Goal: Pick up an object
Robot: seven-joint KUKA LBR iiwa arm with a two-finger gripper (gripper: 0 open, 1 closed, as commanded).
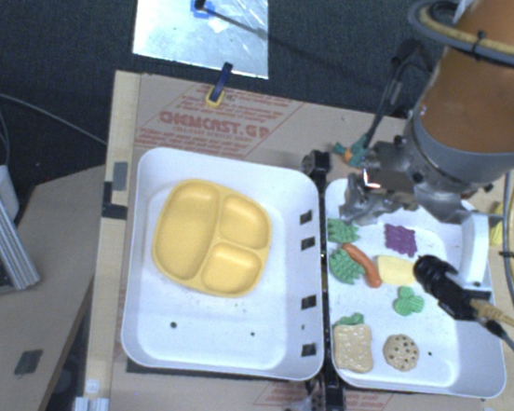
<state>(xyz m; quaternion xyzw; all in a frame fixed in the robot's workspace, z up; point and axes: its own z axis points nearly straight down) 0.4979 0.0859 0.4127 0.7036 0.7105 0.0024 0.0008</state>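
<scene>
Two white bins sit side by side on a brown sheet (221,122) printed in red with "CHEMCAST GP": the left bin (134,320) holds a yellow divided plate (211,237), and the right bin (478,368) holds toy food — a carrot (362,264), a yellow block (396,270), purple grapes (400,238), green leafy pieces (340,231), a cracker (353,346) and a cookie (399,351). At the upper right of the frame the gripper (366,205) hangs low over the right bin's upper left corner, just above the leafy pieces, and whether its jaws are open or closed I cannot tell. No other writing is readable, and a blue-and-yellow clip (219,85) lies at the sheet's top edge below a shiny square (204,12).
</scene>
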